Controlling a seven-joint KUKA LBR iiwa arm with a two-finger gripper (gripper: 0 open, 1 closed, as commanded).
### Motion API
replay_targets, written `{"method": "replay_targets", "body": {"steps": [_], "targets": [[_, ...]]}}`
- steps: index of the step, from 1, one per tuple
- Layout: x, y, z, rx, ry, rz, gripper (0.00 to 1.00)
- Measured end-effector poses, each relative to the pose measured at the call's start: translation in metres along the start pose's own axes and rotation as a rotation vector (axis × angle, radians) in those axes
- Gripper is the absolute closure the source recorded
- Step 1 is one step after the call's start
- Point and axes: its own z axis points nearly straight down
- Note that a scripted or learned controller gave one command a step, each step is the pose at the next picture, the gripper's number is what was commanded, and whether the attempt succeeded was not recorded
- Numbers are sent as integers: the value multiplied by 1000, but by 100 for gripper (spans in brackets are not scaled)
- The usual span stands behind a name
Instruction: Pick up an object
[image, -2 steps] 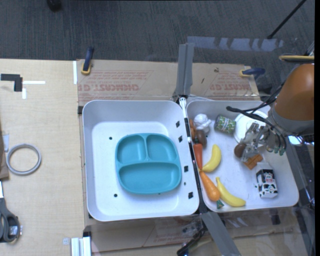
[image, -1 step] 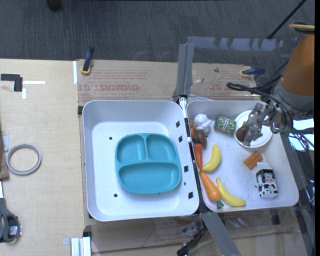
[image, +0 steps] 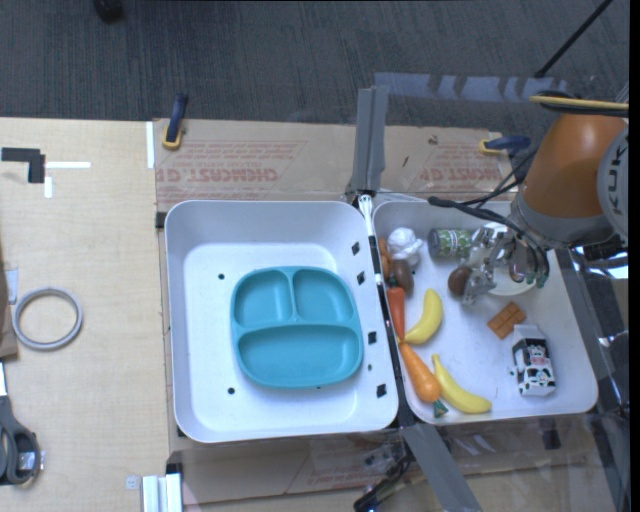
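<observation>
Reaching in from right, arm (image: 570, 170) hangs over right bin (image: 560, 400), near its far wall. Open floor remains at bin's right-centre; left wall crowded by carrots (image: 410, 350) and two bananas (image: 428, 318). Gripper (image: 490, 268) sits low, just beside brown round object (image: 460, 281) on its left, possibly touching; finger state cannot tell. Green can (image: 450, 241) lies close behind, orange block (image: 506, 319) and cow-print carton (image: 532, 364) nearer front. Left bin (image: 190, 330) holds teal divided plate (image: 297, 327). Pale wood counter (image: 80, 200) carries tape ring (image: 45, 318).
</observation>
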Motion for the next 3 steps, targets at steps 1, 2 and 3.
{"method": "replay_targets", "body": {"steps": [1,2,3], "targets": [[28,-52,1,1,4,368,100],[46,5,-99,0,2,391,100],[56,39,-9,0,2,168,100]]}}
